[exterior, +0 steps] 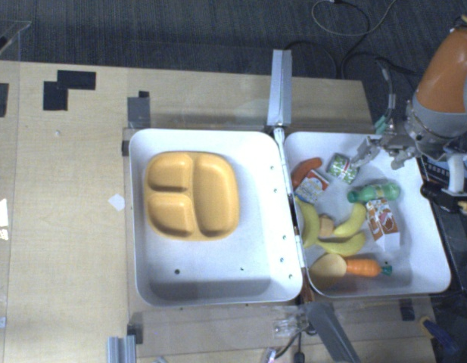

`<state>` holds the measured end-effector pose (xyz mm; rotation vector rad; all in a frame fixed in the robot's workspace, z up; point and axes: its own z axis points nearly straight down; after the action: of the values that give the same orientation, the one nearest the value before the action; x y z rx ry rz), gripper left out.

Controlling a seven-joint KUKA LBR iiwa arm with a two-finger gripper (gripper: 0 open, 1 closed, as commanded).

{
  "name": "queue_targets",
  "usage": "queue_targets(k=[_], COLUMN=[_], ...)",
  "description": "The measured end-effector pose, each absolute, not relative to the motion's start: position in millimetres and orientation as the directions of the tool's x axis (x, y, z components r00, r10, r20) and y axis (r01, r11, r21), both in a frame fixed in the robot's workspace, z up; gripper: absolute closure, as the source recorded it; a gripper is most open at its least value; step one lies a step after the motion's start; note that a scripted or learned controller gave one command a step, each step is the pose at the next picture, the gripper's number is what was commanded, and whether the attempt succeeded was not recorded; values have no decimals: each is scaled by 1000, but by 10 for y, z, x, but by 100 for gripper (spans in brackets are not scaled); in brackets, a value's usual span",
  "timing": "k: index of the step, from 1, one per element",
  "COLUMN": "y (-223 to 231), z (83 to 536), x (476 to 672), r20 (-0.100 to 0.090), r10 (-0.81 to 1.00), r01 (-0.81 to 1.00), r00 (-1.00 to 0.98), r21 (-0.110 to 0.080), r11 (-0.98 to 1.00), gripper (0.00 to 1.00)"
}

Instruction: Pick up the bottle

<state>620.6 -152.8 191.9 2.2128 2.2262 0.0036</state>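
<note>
- Camera view: we're looking down on both bins; the arm is reaching in from 3 o'clock over the top of the right bin.
- We're seeing the gripper hanging above the bin's upper area, fingers spread apart, nothing between them.
- The bottle, green with a label band, is lying on its side in the right bin, just up from the bin's middle.
- Key relation: from the gripper the bottle is sitting at roughly 6 o'clock, near but apart. Its long axis is running about 9-to-3, slightly tilted, cap end toward 9.
- We're judging the next move as a short shift toward 6 plus a descent, with the fingers closing across the short axis.
- Clutter risk: the small green pack is lying at 10 o'clock of the bottle, the white-and-red packet is just beside it at 6, the bananas at 7.
- Left bin is holding a yellow divided plate, well apart from the action.
- Labels: we're seeing print on the bottle and packets, but it's too small to read; no brand legible.
</note>
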Motion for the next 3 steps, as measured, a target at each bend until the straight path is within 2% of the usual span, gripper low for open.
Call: queue_targets(k=[1,2,3], y=[-1615,-1558,-1542], z=[1018,903,1020], x=[5908,5545,5570], r20=[-2,-7,-7], r10=[994,951,950], r01=[994,951,950], r00=[-107,-310,-312], r21=[8,15,20], r11=[107,310,312], gripper=[0,0,100])
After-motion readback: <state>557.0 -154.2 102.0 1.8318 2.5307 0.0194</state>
